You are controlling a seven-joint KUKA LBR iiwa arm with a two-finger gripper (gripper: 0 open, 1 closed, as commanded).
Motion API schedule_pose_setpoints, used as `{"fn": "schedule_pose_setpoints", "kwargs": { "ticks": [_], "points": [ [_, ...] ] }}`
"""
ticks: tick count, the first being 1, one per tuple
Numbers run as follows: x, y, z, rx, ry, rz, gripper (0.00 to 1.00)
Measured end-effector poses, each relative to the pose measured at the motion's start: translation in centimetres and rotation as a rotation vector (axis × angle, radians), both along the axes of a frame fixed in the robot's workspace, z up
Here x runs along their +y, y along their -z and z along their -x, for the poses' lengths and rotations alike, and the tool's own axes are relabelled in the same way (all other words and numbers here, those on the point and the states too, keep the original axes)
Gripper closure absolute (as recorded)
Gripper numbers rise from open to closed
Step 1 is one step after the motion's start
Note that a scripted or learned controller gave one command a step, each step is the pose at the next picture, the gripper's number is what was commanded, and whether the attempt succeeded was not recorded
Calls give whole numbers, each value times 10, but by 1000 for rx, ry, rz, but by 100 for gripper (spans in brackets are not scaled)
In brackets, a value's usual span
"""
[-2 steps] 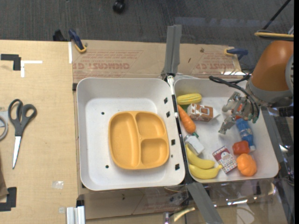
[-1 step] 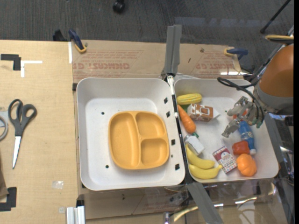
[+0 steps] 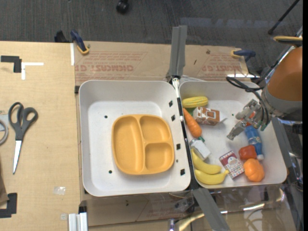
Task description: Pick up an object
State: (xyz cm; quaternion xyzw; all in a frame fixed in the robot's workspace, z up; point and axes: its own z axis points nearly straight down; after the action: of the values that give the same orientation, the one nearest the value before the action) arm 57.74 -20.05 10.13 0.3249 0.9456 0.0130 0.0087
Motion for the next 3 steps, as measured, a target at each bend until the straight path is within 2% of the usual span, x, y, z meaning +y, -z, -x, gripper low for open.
{"fn": "schedule_pose_setpoints", "kwargs": {
  "ticks": [1, 2, 3],
  "points": [
    [-1, 1, 11, 2, -43, 4, 0],
    [-13, 7, 36, 18, 59, 11, 0],
    [-15, 8, 60, 20, 115, 12, 0]
  ]
}}
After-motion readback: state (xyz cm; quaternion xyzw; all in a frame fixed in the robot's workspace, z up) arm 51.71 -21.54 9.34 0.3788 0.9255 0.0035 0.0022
